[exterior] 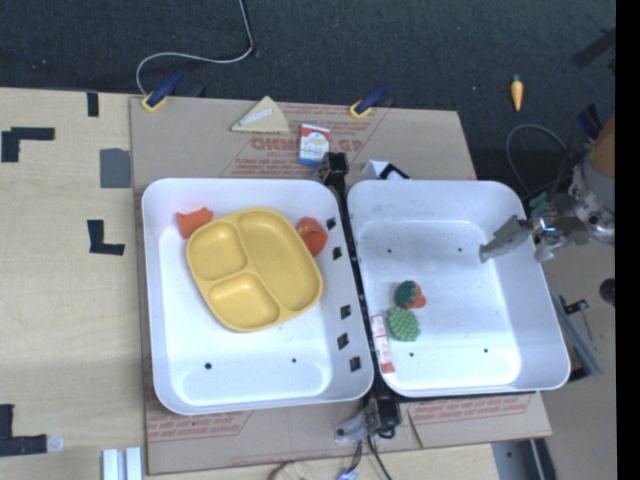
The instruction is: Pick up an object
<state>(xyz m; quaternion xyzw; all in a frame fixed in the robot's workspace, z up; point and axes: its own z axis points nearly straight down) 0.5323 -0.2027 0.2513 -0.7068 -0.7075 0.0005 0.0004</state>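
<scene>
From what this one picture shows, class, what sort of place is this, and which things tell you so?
Probably a robotics lab's grasping test bench: two shallow white plastic bins clamped side by side on cardboard, a grey robot arm's claw at the right bin's edge, and toy-like items such as a yellow three-compartment plate.

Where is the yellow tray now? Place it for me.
The yellow tray lies in the left bin, toward its upper middle, with an orange piece at its upper-left corner and a red one at its upper-right edge.
</scene>
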